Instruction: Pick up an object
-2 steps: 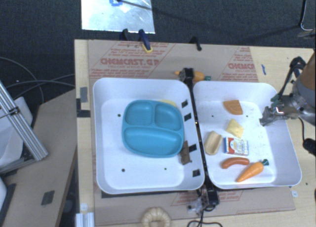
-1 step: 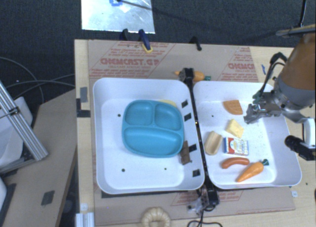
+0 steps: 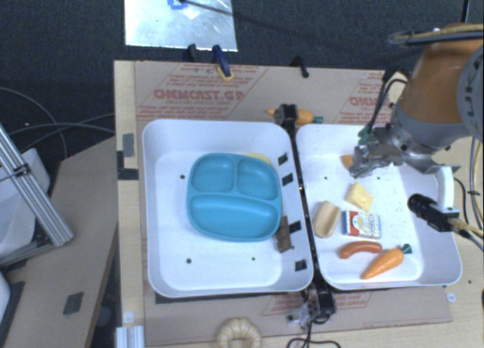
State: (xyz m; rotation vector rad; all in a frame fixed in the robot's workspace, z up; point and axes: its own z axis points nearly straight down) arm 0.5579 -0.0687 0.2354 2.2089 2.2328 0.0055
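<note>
The gripper (image 3: 368, 159), claw state I cannot tell, hangs over the right bin (image 3: 446, 267) at upper right, beside a half-hidden orange piece (image 3: 346, 161); it might nudge that aside, with the cheese wedge (image 3: 360, 197) just below

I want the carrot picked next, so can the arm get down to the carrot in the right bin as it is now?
Probably yes. The carrot lies uncovered near the right bin's front edge, with open space above it. The sausage sits close beside it, which could crowd the tool.

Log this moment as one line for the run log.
pincer low over right bin | orange piece beside it | nothing seen held
</note>
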